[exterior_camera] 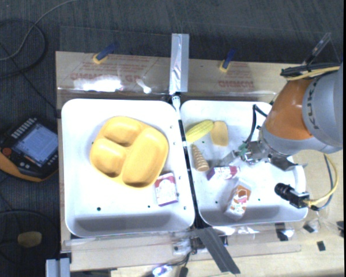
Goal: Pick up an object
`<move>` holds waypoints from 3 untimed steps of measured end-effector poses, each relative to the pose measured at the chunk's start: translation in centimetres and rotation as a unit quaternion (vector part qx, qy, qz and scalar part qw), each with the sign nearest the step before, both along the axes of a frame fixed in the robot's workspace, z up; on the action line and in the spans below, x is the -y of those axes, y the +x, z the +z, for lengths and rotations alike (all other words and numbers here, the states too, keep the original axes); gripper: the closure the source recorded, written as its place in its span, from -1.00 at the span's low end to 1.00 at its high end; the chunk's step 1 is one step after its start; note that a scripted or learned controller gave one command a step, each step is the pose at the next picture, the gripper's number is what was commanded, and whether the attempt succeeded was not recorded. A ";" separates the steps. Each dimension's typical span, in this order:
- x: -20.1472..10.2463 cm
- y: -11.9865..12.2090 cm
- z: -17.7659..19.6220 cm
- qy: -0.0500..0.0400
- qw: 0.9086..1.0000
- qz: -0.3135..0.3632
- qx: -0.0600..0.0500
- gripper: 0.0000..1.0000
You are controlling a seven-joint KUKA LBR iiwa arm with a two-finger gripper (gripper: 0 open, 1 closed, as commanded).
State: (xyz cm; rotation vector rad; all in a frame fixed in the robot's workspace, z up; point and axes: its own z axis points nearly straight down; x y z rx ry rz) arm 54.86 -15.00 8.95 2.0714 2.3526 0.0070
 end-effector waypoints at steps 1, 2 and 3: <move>-3.3 -3.5 0.1 -0.003 1.000 0.012 0.004 -1.00; -2.1 -5.7 0.1 -0.001 1.000 0.012 0.006 -1.00; -2.2 -5.2 1.2 -0.001 1.000 0.012 0.013 1.00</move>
